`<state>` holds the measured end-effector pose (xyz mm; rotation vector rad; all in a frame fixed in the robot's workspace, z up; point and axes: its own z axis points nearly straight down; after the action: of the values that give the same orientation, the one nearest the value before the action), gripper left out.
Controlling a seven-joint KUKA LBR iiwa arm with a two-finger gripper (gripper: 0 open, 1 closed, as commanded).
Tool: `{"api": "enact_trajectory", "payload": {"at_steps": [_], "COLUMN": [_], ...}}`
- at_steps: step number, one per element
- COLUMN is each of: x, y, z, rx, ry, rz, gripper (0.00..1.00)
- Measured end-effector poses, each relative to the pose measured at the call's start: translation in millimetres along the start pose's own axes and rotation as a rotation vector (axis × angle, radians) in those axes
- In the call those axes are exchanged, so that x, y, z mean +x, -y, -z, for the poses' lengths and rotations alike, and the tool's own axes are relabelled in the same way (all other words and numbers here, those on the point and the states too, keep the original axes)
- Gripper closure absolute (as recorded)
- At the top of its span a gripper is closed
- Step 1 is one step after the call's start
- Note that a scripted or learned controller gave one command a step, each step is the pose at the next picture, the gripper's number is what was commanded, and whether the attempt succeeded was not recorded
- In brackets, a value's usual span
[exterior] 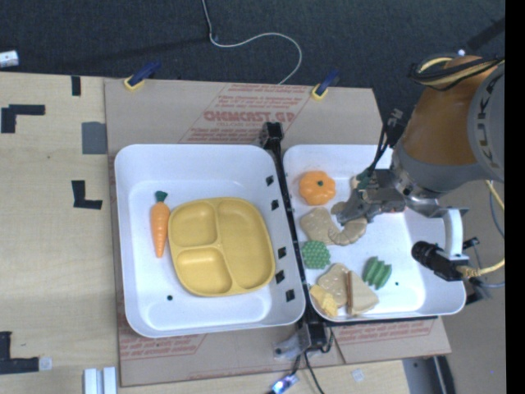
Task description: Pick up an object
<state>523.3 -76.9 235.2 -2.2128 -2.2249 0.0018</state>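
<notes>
— Looking down at your tabletop, what do you find in the left bin?

— You have a yellow divided plate lying in its middle, and a toy carrot just beside the plate's left edge, green top pointing away from you.

— And your right bin?

— You see a small orange pumpkin near the upper left corner. Below it lie two beige flat pieces, touching each other. A round green studded piece sits just under them, near the wall between the bins. A green pepper-like piece rests further right, and a sandwich-like toy lies at the front edge.

— Where is your tool?

— Your arm comes in from the right, and the tool hangs low over the right-hand beige piece, right of the pumpkin. Its dark fingertips sit at that piece's top edge.

— Has it got hold of anything?

— You can't tell from this angle; the tip is too dark and crowded to read, and nothing is plainly lifted off the bin floor.
</notes>
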Motion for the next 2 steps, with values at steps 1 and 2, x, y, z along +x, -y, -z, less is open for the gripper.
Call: {"api": "enact_trajectory", "payload": {"at_steps": [1,2], "x": [36.1,27.3], "y": [-2.4,2.4], "z": [-21.2,-21.1], "rx": [0.001,0.0], "ry": [0.001,0.002], "rz": [-0.001,-0.005], "gripper": [1.0,1.0]}}
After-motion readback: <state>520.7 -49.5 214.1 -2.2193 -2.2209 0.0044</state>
